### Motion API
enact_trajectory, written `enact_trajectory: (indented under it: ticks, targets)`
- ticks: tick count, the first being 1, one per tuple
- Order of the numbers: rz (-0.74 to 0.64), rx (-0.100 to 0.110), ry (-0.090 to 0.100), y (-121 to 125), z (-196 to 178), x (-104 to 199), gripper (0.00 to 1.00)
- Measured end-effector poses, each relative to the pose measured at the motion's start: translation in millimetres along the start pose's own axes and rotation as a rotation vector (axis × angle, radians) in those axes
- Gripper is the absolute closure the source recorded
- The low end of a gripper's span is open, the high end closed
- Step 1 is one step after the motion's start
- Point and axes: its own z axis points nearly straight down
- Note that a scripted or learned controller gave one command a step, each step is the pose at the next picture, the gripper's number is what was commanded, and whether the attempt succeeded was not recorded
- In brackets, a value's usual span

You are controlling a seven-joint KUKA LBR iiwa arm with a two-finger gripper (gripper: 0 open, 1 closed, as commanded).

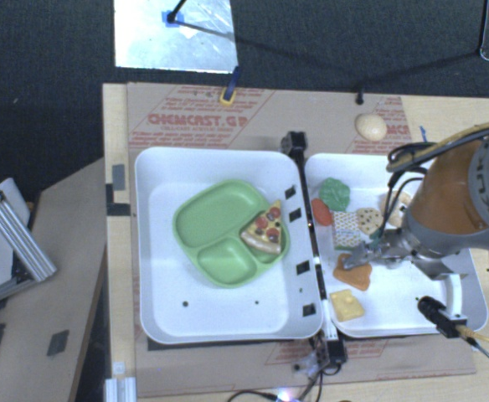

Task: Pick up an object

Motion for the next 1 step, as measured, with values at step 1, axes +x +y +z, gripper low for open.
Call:
enact_trajectory:
  ticks: [1]
  targets:
    - [0.0,-0.006,-0.001,1.9,-13.8,-0.2,1.0]
